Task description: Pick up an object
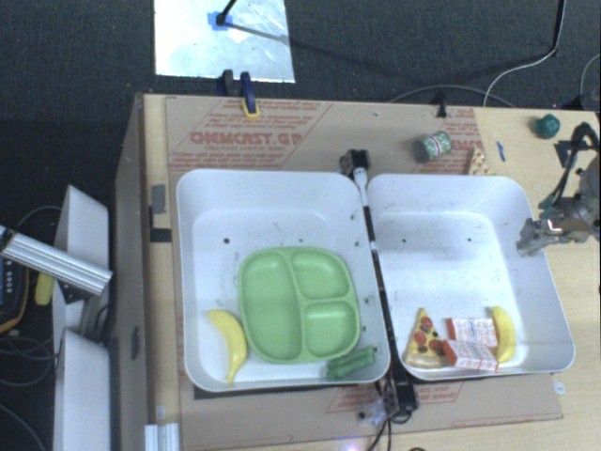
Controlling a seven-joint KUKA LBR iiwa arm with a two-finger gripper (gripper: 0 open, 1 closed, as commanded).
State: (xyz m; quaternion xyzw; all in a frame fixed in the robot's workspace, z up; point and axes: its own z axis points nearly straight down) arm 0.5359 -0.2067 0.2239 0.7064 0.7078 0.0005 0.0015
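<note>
While at right rim, tool (537,236) above banana (504,333).

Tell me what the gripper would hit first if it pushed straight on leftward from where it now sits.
Probably the right white bin's right wall, then its bare floor; the gripper sits at that rim, though its height above it is unclear.

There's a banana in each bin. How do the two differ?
The left banana lies in the left bin, beside the green plate; the right banana lies in the right bin, against a red-and-white box. The left banana looks longer and more curved; the right one looks shorter and straighter. Both are yellow and lie near their bin's front edge.
</note>
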